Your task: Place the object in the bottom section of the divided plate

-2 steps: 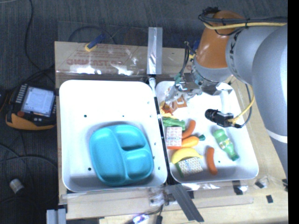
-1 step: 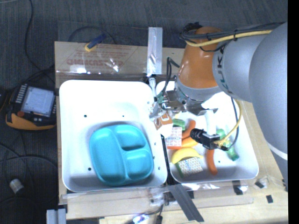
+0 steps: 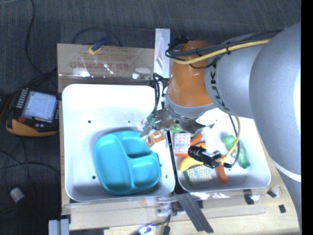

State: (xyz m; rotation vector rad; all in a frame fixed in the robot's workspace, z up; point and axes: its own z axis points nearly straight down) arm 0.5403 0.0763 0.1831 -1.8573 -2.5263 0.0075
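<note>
A grey KUKA arm leans in from the right over two white bins, its gripper poised above the left bin's right edge, beside the upper right corner of the blue divided plate. A small orange-and-white object hangs just under the gripper, apparently carried, though whether it is truly pinched cannot be told. The plate's bottom section lies bare, suggesting the delivery remains undone. Assorted items crowd the right bin, the likely source.
</note>
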